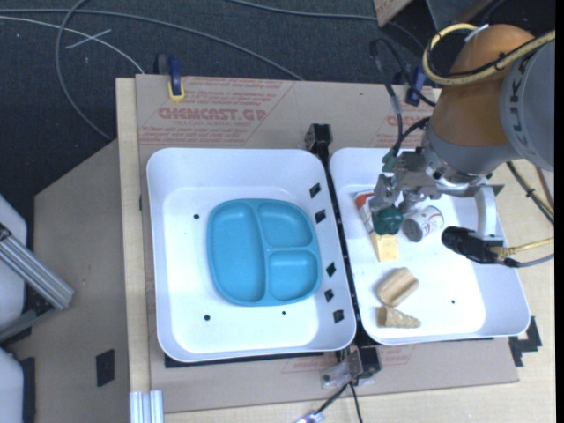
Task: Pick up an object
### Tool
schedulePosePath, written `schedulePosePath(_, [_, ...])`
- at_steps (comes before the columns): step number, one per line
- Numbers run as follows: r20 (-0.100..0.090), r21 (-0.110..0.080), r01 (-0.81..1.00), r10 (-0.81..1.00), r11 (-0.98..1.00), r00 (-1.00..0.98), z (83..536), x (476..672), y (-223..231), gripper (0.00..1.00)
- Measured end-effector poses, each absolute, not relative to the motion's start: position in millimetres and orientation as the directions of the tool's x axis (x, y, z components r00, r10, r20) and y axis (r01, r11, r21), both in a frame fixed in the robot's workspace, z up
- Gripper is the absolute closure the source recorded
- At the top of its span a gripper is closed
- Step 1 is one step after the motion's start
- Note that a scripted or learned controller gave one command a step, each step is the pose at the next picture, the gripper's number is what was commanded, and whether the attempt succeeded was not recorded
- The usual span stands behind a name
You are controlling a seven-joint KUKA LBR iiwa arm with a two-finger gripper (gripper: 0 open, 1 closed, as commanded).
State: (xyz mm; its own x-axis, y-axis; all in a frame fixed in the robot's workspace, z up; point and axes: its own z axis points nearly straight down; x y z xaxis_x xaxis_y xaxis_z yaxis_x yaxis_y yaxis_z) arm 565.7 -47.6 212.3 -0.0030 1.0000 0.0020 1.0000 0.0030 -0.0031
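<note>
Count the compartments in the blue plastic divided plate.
3 in the blue plastic divided plate: a large one along its left side, a smaller one upper right, another lower right. All in full view.

We see 2 bins side by side on bench: L bin point(167, 236) holds a plate point(263, 251) at centre. R bin point(502, 311) holds can point(421, 224) at rear, block point(386, 248) just in front, roll point(396, 285) nearer, wedge point(398, 318) nearest front wall.

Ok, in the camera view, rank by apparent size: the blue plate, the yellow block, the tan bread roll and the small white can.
Largest to smallest:
1. Blue plate, by far.
2. Tan bread roll.
3. Yellow block and small white can: they look about alike, and the gripper partly hides them, so no ranking.
</note>
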Motion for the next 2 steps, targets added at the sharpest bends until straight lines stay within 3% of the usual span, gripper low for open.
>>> schedulePosePath(2, [0.002,-0.004,1.0,1.0,0.005,-0.005,218,552.1,56,1.0])
